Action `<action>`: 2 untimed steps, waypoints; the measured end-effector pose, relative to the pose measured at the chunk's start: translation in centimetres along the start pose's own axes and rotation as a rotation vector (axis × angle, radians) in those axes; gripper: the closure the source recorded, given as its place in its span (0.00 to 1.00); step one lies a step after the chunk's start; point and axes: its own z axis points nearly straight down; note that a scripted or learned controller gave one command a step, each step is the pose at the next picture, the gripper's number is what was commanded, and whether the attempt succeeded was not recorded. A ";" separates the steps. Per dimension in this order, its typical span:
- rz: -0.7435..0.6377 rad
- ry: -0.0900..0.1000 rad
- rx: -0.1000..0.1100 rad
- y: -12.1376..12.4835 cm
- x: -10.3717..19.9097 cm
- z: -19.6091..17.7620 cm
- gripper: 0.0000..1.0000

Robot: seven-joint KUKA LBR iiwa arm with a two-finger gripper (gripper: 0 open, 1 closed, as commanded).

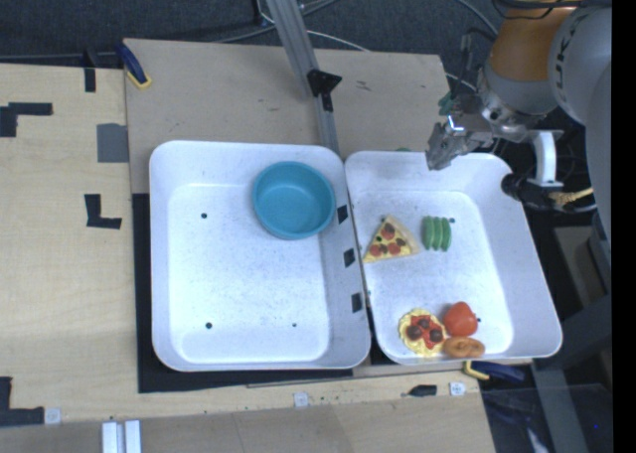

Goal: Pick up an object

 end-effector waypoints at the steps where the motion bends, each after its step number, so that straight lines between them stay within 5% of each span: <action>1: 0.000 0.000 0.007 0.0 0.0 1.9 1.00; 2: -0.003 0.001 0.004 -1.9 5.2 1.1 1.00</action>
